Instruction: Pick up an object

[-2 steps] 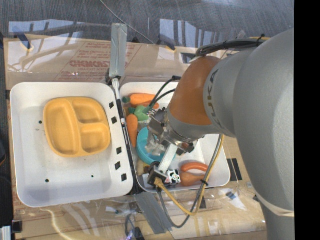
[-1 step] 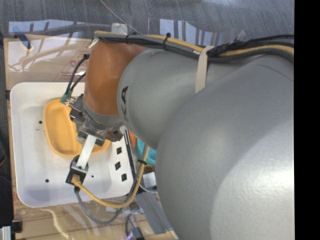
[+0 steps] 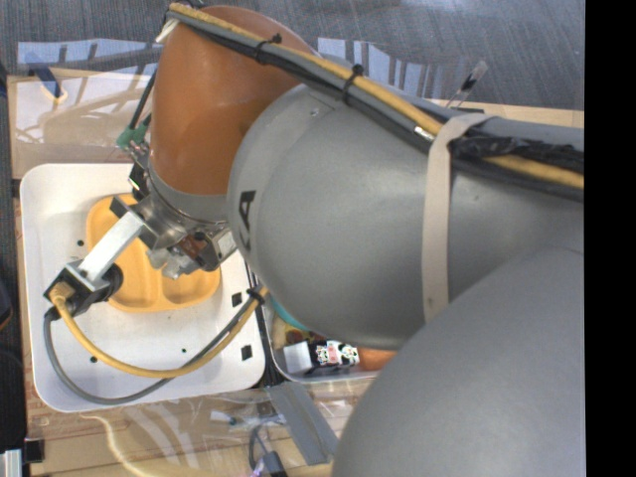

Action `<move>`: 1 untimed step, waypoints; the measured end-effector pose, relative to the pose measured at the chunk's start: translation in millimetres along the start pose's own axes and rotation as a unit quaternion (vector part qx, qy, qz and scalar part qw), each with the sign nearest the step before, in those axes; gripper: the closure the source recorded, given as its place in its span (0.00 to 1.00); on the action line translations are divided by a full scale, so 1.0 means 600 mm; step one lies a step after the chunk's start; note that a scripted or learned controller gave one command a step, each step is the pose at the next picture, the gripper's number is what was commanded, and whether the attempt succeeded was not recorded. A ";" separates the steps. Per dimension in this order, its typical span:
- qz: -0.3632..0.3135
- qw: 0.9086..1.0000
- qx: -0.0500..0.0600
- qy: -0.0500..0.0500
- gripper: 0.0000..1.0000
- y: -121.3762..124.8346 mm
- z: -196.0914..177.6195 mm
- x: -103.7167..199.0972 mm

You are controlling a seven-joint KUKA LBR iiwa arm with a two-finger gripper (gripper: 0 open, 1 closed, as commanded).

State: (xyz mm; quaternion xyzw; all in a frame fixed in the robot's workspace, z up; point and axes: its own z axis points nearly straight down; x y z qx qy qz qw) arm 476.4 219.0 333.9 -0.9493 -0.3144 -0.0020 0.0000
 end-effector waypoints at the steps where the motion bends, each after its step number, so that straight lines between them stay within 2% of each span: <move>1: 0.043 0.999 0.001 -0.005 1.00 0.014 0.053 0.018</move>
